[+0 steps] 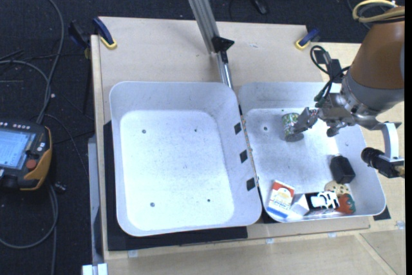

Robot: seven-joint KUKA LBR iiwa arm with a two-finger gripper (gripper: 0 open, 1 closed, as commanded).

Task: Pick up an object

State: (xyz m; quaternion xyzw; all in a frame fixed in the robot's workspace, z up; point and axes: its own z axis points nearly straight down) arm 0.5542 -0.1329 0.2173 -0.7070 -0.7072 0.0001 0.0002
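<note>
**Figure.** Slanted overhead view of a worktop (pixel 161 35) carrying two shallow white bins side by side. The grey arm (pixel 380 61) reaches in over the right edge of the right bin (pixel 270 96), which places the end effector (pixel 313 120) above that bin's far half. Whether the end effector is released or clenched cannot be told at this resolution. A small greenish-silver object (pixel 293 126) lies just beside its tip, apart from the other items, and is judged the likeliest target because nothing crowds it. Contact between the two cannot be confirmed, so no grasp is claimed. A black block (pixel 342 169) lies near the right edge. A small carton (pixel 280 198) and several mixed items (pixel 328 200) are crowded along the near edge towards the near-right corner, where the close packing would hinder a clean approach. The left bin (pixel 174 158) adjoins the right bin's left edge.
</note>
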